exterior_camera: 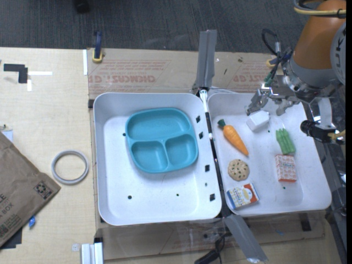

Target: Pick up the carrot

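Flanking carrot [235, 138]: cookie [238, 170], white block [257, 120]

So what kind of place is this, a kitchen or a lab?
Probably a robotics lab bench, not a kitchen: a robot arm over two white bins, with toy food such as a carrot, and a tape roll nearby.

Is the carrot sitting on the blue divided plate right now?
No, the carrot lies on the floor of the right bin, near its left wall, while the blue plate is in the left bin.

Orange carrot [235, 139] (green top), blue tray [161, 139].
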`<control>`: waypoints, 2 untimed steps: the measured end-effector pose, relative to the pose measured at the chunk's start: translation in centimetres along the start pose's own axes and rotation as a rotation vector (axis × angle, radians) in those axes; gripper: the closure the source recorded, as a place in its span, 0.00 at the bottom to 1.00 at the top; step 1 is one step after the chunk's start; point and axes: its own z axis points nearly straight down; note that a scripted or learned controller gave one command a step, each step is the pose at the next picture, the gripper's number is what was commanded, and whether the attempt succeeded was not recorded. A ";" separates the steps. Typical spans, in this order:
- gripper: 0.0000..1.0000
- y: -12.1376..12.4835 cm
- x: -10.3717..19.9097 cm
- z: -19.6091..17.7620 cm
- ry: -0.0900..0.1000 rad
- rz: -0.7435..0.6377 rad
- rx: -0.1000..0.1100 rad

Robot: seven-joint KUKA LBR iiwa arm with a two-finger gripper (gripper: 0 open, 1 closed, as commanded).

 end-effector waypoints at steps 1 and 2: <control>0.00 0.0 0.0 0.0 0.000 0.000 0.000; 0.00 0.9 1.6 10.0 0.001 0.155 -0.012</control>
